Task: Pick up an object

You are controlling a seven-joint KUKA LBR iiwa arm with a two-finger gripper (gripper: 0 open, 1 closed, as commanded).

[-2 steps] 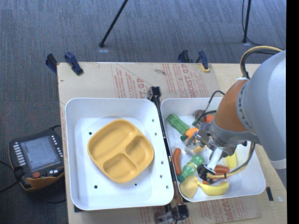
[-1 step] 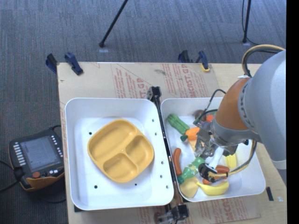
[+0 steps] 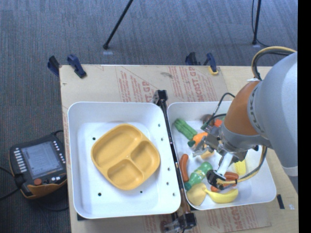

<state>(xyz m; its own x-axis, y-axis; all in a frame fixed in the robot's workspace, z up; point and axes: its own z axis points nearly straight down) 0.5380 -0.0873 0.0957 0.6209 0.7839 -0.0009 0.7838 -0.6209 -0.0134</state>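
My gripper (image 3: 208,148) is low inside the right bin (image 3: 265,191), among a heap of toy food. Just to its left lie an orange piece (image 3: 199,139) and a green cucumber (image 3: 184,128). Below it are a red sausage (image 3: 184,163), a green piece (image 3: 198,174), a pale yellow pear shape (image 3: 196,194) and a banana (image 3: 222,196). A yellow piece (image 3: 240,168) and a red-orange piece (image 3: 229,175) lie under the wrist. The arm hides part of the heap, and I see nothing clearly held.
The left bin (image 3: 77,130) holds a yellow divided plate (image 3: 125,156). A black divider (image 3: 167,130) runs between the bins. Blue clamps (image 3: 75,64) sit on the bench's back edge, and a teach pendant (image 3: 38,165) lies off the bench to the left.
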